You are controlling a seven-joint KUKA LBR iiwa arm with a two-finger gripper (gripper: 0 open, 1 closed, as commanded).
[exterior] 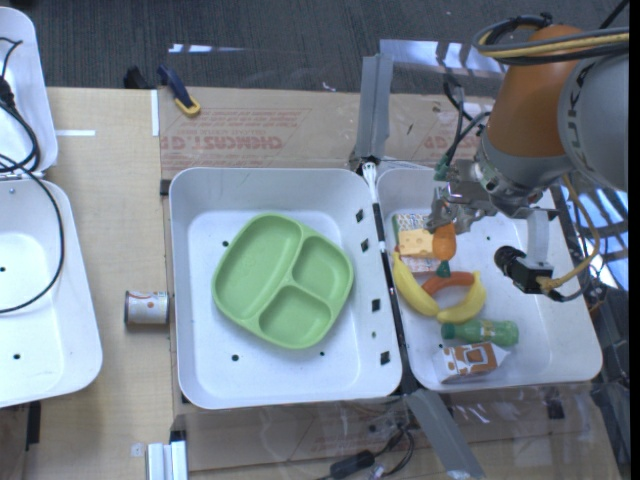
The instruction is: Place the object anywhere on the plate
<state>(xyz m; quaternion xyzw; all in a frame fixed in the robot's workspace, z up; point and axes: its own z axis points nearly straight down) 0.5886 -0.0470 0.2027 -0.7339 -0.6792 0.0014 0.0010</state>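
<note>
Plate: green divided plate (284, 282) lies bare in the left bin (190, 268).
Object: small orange piece (443, 244) hangs above the banana (432, 298), right of the plate.
Gripper (447, 230): fingers closed around the orange piece.
Progress: grasp looks made; carry and release remain.

Bright, even overhead light; soft shadows inside the two shallow white plastic bins (190, 268); mild glare on their rims; focus fairly sharp.
</note>
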